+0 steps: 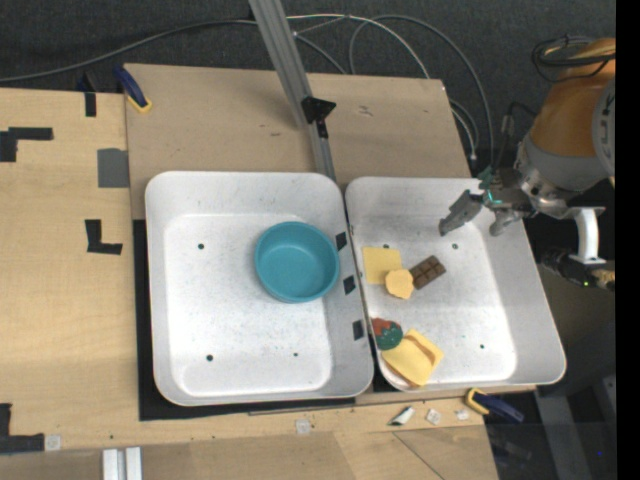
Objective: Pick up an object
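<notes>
While poised above right bin (520,298): approach step, nothing gripped.
Claw (475,218) spread wide; next, descend onto chocolate piece (428,271).

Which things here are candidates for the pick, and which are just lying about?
Job:
gripper, above the right bin
brown block
yellow pieces
yellow piece by the near rim
blue bowl in the left bin

Lying about:
cables
blue clamps
metal pole
</notes>
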Robot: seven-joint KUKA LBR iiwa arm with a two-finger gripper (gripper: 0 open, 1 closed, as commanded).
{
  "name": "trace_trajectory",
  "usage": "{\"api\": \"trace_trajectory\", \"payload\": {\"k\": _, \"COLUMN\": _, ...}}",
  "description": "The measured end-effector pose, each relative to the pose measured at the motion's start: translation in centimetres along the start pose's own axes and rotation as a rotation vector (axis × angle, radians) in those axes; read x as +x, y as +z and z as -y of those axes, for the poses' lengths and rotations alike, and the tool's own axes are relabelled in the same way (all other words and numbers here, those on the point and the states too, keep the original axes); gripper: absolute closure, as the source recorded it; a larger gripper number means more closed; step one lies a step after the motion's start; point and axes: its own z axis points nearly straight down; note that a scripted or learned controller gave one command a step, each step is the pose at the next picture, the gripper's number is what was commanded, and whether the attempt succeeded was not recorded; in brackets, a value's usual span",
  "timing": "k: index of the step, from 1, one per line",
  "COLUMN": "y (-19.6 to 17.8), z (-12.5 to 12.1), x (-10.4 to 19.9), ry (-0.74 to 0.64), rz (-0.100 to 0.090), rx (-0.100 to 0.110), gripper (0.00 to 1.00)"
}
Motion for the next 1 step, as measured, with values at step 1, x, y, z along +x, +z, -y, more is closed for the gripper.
{"api": "trace_trajectory", "payload": {"k": 1, "y": 0.0, "z": 0.0, "x": 0.0, "ry": 0.0, "rz": 0.0, "rx": 0.0, "gripper": 0.0}}
